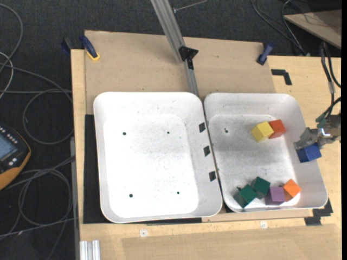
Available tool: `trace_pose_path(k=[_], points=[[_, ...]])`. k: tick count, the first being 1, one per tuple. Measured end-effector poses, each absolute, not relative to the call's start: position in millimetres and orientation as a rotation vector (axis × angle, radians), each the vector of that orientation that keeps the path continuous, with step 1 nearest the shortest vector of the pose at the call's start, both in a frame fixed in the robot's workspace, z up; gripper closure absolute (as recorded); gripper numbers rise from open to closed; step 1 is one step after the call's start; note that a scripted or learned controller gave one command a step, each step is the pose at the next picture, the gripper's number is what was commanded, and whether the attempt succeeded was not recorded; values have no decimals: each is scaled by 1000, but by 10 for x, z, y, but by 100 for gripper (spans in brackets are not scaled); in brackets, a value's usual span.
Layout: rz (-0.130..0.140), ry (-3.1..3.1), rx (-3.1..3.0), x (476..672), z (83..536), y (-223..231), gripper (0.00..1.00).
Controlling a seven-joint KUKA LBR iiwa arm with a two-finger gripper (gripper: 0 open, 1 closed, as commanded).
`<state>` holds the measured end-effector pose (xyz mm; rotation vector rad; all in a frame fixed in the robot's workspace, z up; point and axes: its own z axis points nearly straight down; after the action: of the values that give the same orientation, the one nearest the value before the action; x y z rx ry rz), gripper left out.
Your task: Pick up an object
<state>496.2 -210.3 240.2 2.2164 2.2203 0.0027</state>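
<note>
Where it overhangs the right bin (303, 118), gripper (310, 145) holds blue cube (310, 154).

Blue clamps (90, 50), floor cables (32, 99)

Single fixed camera mounted above the tabletop (162, 242), looking down at a slant from a moderate distance. Both white bins, left (103, 145) and right (238, 104), lie fully in frame; dark floor with cables (32, 102) borders the left and top.
</note>
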Motion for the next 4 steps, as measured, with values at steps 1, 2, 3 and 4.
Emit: trace_pose_path(k=[1, 2, 3, 4], points=[[5, 2228, 2213, 5098, 2424, -1628, 100], [3, 2229, 2214, 5356, 2342, -1211, 100], [3, 2229, 2215, 5534, 2258, -707, 100], [4, 2229, 2214, 5724, 2348, -289, 100]])
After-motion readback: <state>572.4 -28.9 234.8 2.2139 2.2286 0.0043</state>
